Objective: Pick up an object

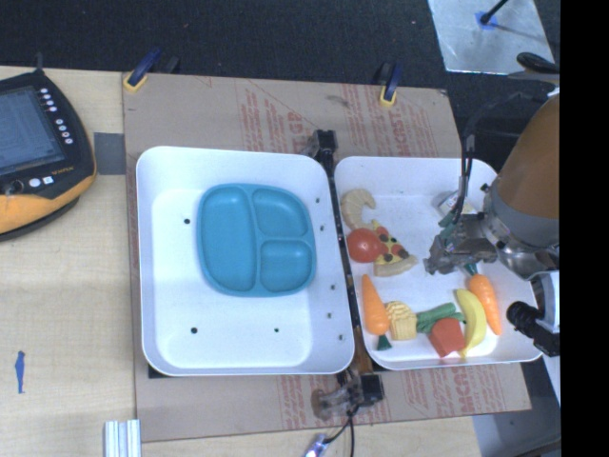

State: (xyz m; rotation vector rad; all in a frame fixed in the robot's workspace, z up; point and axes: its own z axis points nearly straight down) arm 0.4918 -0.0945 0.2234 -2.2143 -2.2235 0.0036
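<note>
Toy food, the class of object I am to pick from, lies loose on the floor of the right bin (419,171); none of it is lifted yet. My gripper (455,253) hangs low over the middle of that bin, and whether it is spread or closed I cannot tell from this slanted view. Nothing is visibly between its tips, so I judge the grasp not yet made: descent, closure and lift all remain.

Count, working outward from the gripper: one pizza slice (391,252) just to its left, touching one tomato (363,246); one croissant (357,205) above these; two carrots, the right carrot (486,300) near the wrist and the left carrot (374,307) by the bin's left wall; one banana (471,320); one red pepper (445,335); one green bean (436,314); one corn piece (400,320). Beyond, the left bin (162,255) holds one blue divided plate (255,239).
</note>
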